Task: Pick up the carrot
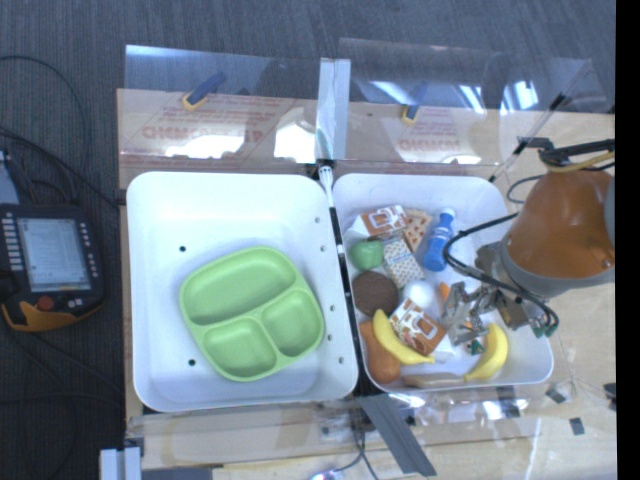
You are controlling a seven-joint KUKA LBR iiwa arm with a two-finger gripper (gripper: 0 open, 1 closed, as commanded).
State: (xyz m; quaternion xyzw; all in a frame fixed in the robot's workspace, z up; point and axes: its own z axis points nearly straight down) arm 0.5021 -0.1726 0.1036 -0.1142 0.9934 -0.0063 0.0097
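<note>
Gripper (462, 313) low in the right bin (520, 368), metal fingers lost in clutter, opening impossible to tell, nothing seen held. Just beside it: a curved yellow banana (490, 356) and another banana (395, 340). Carrot (381, 360) at the near left corner, smooth orange, partly hidden under that banana. Farther back, a round brown ball (375, 290) and blue bottle (438, 240). Left bin (160, 208): glossy green divided plate (252, 312).

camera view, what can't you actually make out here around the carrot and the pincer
- Carrot: only an orange stretch shows in the right bin; a banana and a snack packet lie over the rest.
- Pincer: small and lost in cables and clutter, so open or shut cannot be told.
- Arm: cut off by the right edge.
- Packet labels: too small to read.
</note>
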